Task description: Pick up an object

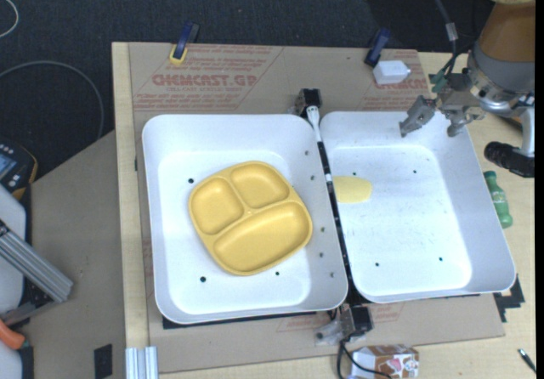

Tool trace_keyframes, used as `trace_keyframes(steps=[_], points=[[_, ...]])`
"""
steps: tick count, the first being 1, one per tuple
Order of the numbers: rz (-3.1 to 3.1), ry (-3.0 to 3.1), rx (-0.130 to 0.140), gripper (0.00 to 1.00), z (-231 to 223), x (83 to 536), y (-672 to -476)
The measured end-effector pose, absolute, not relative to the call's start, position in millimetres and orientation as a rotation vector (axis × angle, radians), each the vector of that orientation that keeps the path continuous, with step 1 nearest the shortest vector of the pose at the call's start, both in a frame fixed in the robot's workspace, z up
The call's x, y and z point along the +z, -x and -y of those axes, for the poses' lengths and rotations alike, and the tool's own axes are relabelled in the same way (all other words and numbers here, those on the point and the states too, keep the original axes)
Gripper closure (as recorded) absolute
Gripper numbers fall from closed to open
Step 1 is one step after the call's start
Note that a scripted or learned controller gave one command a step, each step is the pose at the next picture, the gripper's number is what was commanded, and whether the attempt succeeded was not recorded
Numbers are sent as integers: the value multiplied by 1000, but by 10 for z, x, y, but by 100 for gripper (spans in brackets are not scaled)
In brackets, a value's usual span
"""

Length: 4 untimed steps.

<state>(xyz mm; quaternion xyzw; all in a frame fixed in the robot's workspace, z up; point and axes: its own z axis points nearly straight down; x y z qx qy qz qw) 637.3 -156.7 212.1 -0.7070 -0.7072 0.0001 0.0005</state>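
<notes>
The claw (437, 117) hangs over the far edge of the right bin (459, 263), close to that bin's far right corner, at the end of the grey arm (510, 46) with its orange band that comes in from the right. Its two fingers (415, 118) are spread apart and point down, with nothing between them. Below and left of the claw, well apart from it, a small pale yellow piece (352, 189) lies flat on the right bin's floor, just beside the wall the two bins share. Farther left still and nearer the camera, a yellow tray (249, 216) with three compartments lies in the left bin (166, 156), roughly in its middle and turned at a slant. Just left of the claw and a little farther back, a small white block (391, 72) sits on the brown board (255, 76) under the bins, next to a blue clamp (376, 47); a second clamp (182, 43), blue and yellow, grips the board's far edge well to the left. Right of the claw and nearer the camera, a green object (499, 197) lies just outside the right bin's rim
</notes>
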Motion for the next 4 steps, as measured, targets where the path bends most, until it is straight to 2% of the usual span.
trace_keyframes(steps=[1, 2, 3, 4], points=[[2225, 2221, -3, 100, 1566, 2231, -6381], [2227, 2218, -3, 100, 994, 3288, -5809], [2228, 2204, 4, 100, -319, 2732, -5708], [2228, 2216, -4, 100, -767, 3408, -5137]])
